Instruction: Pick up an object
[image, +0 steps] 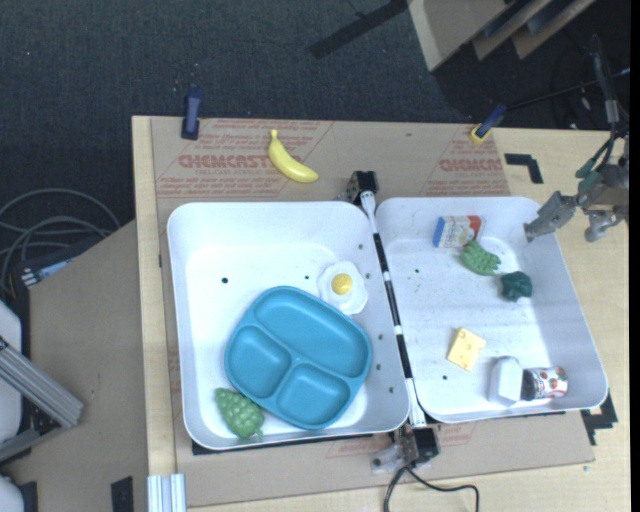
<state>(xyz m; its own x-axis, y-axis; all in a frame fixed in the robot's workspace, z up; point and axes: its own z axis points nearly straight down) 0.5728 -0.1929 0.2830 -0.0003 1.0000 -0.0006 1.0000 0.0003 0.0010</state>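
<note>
Above the right bin's (585, 330) far right rim, the tool (572, 212) is hovering with fingers spread wide and gripping nothing, the nearest objects, a green toy (480, 258) and small carton (457, 231), lying just to its left.

Brown cardboard sheet (250, 160) with red lettering, lying flat. Blue clamp (191, 112) at its far left corner, yellow-and-blue clamp (487, 124) on the far edge toward the right. Looped grey cables (50, 235) on dark carpet (100, 60) at left.
</note>
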